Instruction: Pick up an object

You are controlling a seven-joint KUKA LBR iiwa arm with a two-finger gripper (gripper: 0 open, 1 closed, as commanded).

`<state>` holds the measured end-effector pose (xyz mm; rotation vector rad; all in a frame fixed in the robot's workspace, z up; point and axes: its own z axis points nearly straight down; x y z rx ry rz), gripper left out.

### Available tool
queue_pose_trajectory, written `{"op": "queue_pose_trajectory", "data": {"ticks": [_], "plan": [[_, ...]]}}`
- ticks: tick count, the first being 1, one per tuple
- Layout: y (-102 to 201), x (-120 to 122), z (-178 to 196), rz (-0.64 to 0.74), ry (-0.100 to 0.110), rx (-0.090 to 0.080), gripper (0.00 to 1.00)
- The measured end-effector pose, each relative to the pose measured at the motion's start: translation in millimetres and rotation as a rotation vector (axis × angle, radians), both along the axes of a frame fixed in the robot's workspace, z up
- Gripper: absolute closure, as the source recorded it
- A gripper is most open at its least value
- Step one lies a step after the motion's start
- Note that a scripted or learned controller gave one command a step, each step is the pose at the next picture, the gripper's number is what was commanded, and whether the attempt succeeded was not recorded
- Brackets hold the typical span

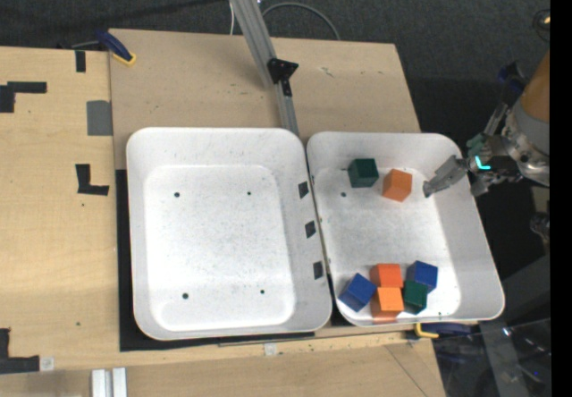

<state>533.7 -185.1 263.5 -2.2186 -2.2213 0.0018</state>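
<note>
A pale wooden bench (223, 82) carries two shallow white bins side by side, with dark floor around it and a metal pole (255, 20) slanting in from the top.

The claw (444, 177) hangs over the far right edge of the right bin (465, 234), reaching in from the right with nothing between its fingers. One grey finger shows clearly, pointing down and left toward the blocks; whether the fingers stand apart or together I cannot tell from this angle.

Nearest to it is an orange block (398, 183), just beside the fingertip, at the far end of the bin. A dark green block (363, 172) sits just left of that, a small gap between the two. Well apart, at the near end of the same bin, a cluster is packed tight: a blue block (357, 291), two orange blocks (388, 288), a dark green one (415, 297) and another blue one (424, 274), touching one another. The left bin (214, 234) lies beyond.

The orange block by the claw looks the best target, since it stands free on all sides. To do this well, the claw should centre directly above it, turn so the fingers straddle two flat faces rather than corners, and descend straight, keeping clear of the green neighbour and the bin wall. The packed cluster would likely leave no room for fingers.
</note>
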Motion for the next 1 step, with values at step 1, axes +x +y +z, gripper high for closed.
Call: {"op": "queue_pose_trajectory", "data": {"ticks": [1], "plan": [[-0.1, 0.3, 0.6, 0.001, -0.001, -0.001, 0.00]]}}
